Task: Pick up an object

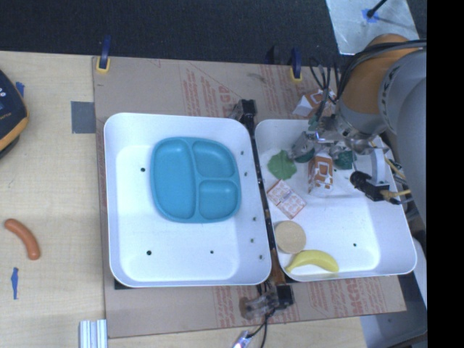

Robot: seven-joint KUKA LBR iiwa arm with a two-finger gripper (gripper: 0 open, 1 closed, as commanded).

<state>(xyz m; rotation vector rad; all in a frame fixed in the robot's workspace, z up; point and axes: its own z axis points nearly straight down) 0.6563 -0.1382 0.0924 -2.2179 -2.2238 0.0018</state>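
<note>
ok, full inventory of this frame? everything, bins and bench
White shallow bins: 2, side by side on cardboard.
Blue divided plastic plate: 1, left bin.
Green leafy toy: 1, right bin, far left part.
Brown-white packet: 1, right bin, under the gripper.
Patterned square packet: 1, right bin.
Tan round disc: 1, right bin.
Yellow banana: 1, right bin, near edge.
Orange sausage: 1, bench, left.
Gripper: 1, over right bin's far side.

One camera is fixed high above the bench (51, 187) and looks down at a slant. The left bin (123, 263) lies near the middle of the frame, the right bin (377, 256) beside it toward the right edge. The distance seems moderate.
</note>
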